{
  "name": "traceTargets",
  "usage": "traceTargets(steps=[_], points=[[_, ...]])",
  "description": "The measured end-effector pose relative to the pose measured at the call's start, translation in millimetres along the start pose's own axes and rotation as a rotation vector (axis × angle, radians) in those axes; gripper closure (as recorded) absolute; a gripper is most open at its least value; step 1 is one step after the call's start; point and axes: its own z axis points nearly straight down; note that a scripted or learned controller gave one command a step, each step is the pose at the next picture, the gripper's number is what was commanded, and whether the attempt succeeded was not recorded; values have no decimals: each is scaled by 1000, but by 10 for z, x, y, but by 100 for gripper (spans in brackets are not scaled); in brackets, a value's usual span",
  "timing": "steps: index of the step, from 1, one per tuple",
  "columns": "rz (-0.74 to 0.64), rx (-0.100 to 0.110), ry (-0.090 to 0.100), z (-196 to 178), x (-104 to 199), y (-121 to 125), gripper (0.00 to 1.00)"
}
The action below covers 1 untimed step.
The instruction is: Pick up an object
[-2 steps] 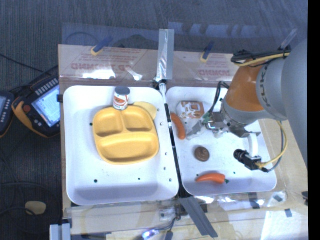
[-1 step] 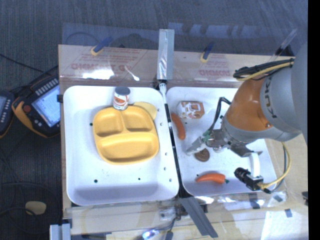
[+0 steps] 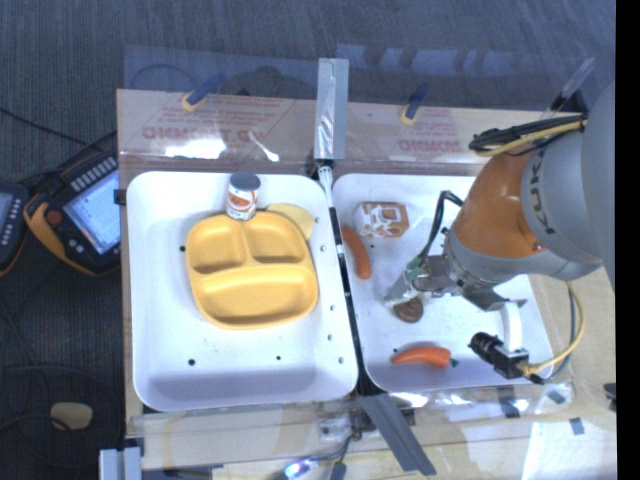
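Note:
The right bin (image 3: 530, 313) holds a small brown round object (image 3: 408, 311), an orange-red sausage (image 3: 356, 251) by the left wall, a brown-and-white packet (image 3: 384, 220) at the back and an orange carrot (image 3: 422, 356) near the front. My gripper (image 3: 413, 284) hangs low in this bin, just above and behind the brown object; whether it touches the object I cannot tell. The arm's orange band and grey wrist cover the bin's right half.
The left bin (image 3: 160, 308) carries a yellow divided plate (image 3: 252, 270), a small can (image 3: 242, 197) behind it and a pale yellow piece (image 3: 298, 217) at the plate's back right. A black cable plug (image 3: 490, 348) dangles over the right bin's front. A handheld controller (image 3: 75, 218) lies left of the bench.

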Motion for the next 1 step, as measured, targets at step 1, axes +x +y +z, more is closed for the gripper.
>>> traceTargets(steps=[1], points=[[114,18,-2,-829,668,612,100]])
